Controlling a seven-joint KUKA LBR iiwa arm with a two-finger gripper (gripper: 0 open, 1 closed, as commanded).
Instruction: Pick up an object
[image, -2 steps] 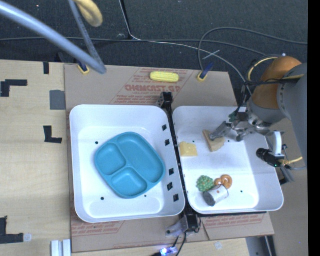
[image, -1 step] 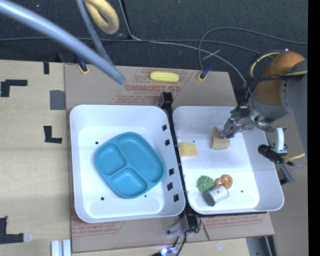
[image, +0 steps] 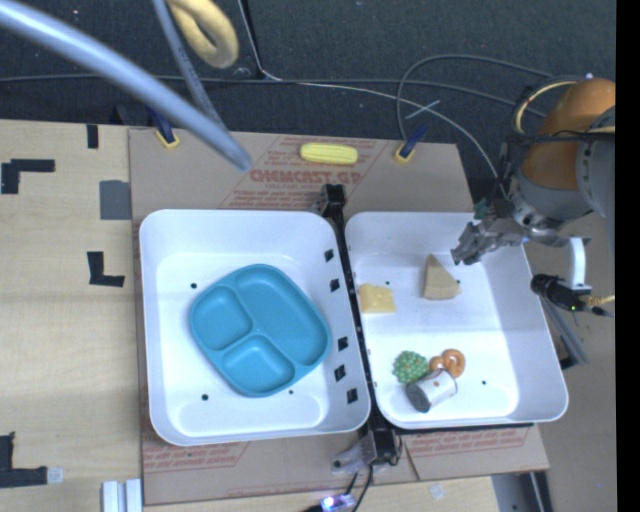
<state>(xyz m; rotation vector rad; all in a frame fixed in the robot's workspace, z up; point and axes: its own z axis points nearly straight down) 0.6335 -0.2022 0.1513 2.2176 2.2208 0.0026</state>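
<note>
While the arm (image: 565, 150) reaches in over the far right rim of the right bin (image: 520, 330), we see its gripper (image: 470, 248) hanging just above that bin's upper right part, close to the tan wedge (image: 438, 279). The wedge lies on the bin floor, just left of and slightly nearer to us than the gripper tip, and nothing sits between the fingers that we can make out. Whether the jaws are parted or closed we cannot tell; they are too small and dark against the wrist.

Taking the tan wedge as our landmark, a flat yellowish block (image: 376, 298) lies to its left, near the wall shared with the other bin. Well below the wedge, toward the near rim, we find a cluster: a green bushy piece (image: 409, 365), an orange ring (image: 452, 361) just right of it, and a grey cylinder (image: 428, 391) lying tilted beneath both, seemingly touching them.

Far left of the wedge, the left bin (image: 165, 300) holds a blue divided plate (image: 259, 328). Beyond both bins, up and left of the wedge, a yellow banana-like piece (image: 328, 154) rests on the cardboard sheet (image: 280, 175).
</note>
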